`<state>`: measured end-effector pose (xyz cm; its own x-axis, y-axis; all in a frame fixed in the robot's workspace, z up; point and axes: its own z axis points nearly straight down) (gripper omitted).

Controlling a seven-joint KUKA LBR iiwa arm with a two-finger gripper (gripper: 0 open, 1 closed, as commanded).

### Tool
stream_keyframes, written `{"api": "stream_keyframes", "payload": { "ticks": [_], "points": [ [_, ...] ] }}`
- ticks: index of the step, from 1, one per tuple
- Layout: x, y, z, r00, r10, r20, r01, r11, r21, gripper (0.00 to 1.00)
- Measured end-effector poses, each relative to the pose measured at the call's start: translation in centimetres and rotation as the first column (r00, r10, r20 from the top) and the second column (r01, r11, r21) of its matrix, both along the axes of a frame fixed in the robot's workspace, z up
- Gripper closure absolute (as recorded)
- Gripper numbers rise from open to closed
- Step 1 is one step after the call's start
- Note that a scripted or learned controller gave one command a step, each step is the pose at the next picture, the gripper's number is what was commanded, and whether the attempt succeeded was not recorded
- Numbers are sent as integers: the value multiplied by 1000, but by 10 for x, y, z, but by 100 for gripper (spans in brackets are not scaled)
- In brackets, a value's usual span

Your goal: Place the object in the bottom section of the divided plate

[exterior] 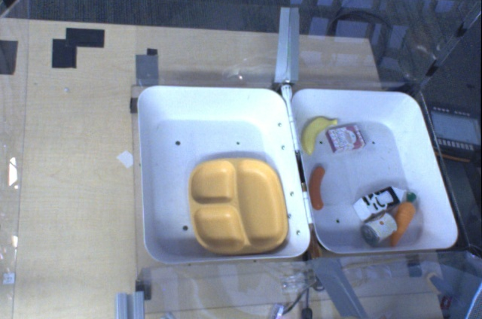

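Nothing of the task looked done at this moment. The yellow divided plate point(239, 205) sat in the left bin point(162, 122), toward that bin's 5 o'clock corner, and all three of its sections were bare, the bottom one at the plate's 7 o'clock included.

Every candidate object lay in the right bin point(422, 129). A banana point(317, 131) rested at that bin's 11 o'clock, with a small red-and-white packet point(346, 138) just beside it at 3 o'clock. A red sausage point(317, 186) lay near the bin's left wall. Toward 5 o'clock a black-and-white carton point(376, 202), a grey can point(376, 229) and a carrot point(402, 222) clustered together, touching or nearly so.

The task sentence did not say which object was meant, so that stayed open. How wide the jaws stood, or whether they held anything, could not be told. By that reading, the whole job remained: picking an object, carrying it across, and setting it in the bottom section.
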<state>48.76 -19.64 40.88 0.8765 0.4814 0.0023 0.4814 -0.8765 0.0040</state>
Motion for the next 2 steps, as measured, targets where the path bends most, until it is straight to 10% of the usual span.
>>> {"api": "stream_keyframes", "payload": {
  "ticks": [1, 2],
  "points": [
    [0, -10, 26, 980, -201, 1, 201, 980, 1, 100],
    [0, 6, -77, 1000, 22, 0, -22, 1000, 1, 100]
  ]
}}
